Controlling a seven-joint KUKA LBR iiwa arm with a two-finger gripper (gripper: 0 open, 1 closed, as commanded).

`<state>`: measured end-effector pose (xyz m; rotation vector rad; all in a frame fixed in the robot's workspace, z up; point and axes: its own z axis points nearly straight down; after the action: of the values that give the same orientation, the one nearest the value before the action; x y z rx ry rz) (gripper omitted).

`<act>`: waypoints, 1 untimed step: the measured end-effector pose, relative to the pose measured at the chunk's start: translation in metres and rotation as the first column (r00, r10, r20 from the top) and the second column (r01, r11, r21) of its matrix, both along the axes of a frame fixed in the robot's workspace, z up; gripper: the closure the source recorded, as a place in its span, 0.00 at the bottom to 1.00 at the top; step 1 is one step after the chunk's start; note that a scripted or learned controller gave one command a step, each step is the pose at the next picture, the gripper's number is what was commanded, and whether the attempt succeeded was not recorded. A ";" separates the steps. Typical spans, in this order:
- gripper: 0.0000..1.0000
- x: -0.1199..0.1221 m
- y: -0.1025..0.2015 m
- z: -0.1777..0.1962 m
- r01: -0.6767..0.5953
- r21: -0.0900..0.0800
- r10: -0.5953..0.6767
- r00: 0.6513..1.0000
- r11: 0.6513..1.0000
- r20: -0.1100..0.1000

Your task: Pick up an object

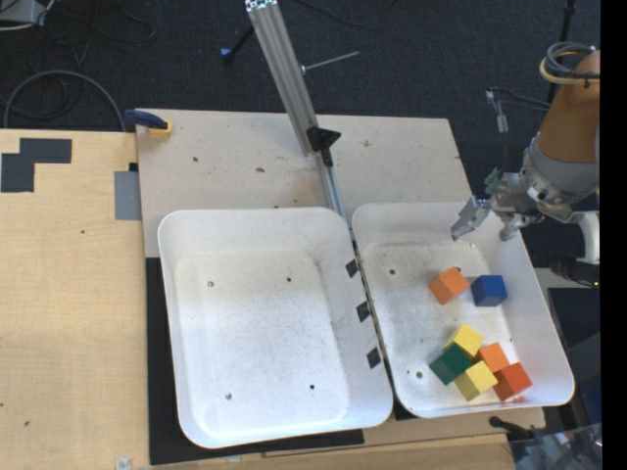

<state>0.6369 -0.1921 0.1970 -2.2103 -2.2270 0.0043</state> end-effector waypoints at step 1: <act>0.00 -0.042 -0.014 -0.012 0.010 0.000 -0.010 1.000 1.000 -0.002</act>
<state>0.5948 -0.2064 0.1850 -2.2204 -2.2151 0.0067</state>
